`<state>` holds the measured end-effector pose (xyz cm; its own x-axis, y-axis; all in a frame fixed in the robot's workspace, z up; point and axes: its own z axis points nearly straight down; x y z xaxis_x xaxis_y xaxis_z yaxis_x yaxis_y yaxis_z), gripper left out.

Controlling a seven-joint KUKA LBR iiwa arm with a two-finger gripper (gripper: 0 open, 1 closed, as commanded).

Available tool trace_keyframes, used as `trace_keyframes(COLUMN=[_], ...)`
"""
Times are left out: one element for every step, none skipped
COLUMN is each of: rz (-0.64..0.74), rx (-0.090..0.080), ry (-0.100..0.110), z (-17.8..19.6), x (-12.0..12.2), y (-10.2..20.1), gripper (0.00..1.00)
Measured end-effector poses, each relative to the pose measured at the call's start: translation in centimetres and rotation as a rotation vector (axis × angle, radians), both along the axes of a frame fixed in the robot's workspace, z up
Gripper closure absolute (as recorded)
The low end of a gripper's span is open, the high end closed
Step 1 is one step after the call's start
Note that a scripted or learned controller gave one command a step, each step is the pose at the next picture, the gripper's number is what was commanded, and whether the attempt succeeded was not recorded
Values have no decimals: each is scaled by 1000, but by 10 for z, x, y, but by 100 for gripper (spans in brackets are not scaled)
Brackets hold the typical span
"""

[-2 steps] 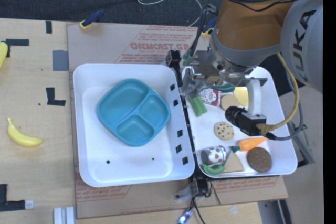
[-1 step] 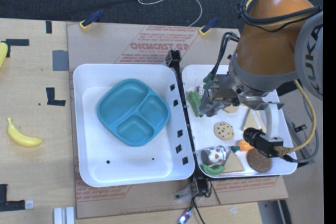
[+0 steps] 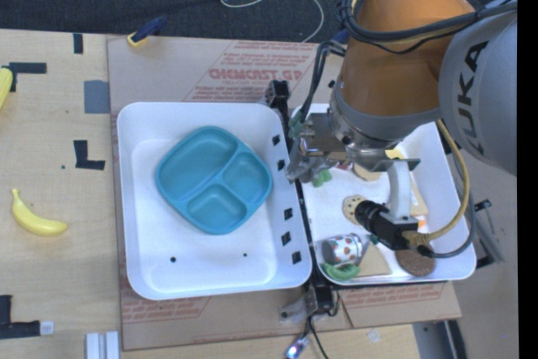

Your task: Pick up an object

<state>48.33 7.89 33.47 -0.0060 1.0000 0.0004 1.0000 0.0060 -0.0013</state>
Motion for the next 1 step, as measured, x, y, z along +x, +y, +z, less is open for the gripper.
trace_keyframes(rz=[-8], rx=[-1], ry=[-7], z=[68], x=[1], y=[-49], gripper=[100])
